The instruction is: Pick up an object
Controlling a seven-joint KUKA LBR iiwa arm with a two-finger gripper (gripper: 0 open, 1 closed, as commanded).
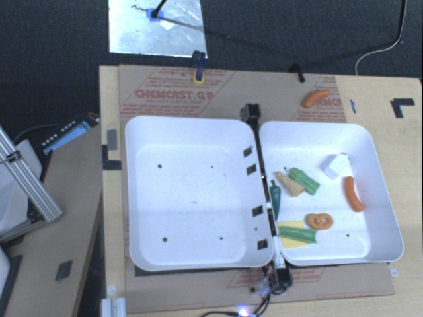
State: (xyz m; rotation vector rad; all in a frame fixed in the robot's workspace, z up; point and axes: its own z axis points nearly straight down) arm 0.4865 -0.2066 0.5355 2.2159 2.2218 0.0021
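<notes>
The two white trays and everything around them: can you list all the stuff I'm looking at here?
bins: two, white, side by side on the bench
sausage in bin: one, orange, right bin near its right wall
white block: one, white, right bin, upper part
green pieces: one, green, right bin centre, beside a tan piece
dark green pepper: one, at the right bin's left wall
pretzel: one, orange-brown, right bin, lower part
yellow and green strips: near the right bin's front
loose sausage: one, orange, on the cardboard behind the right bin
clamp: one, blue and yellow, cardboard's far edge
shiny sheet: one, silver, on the floor
</notes>
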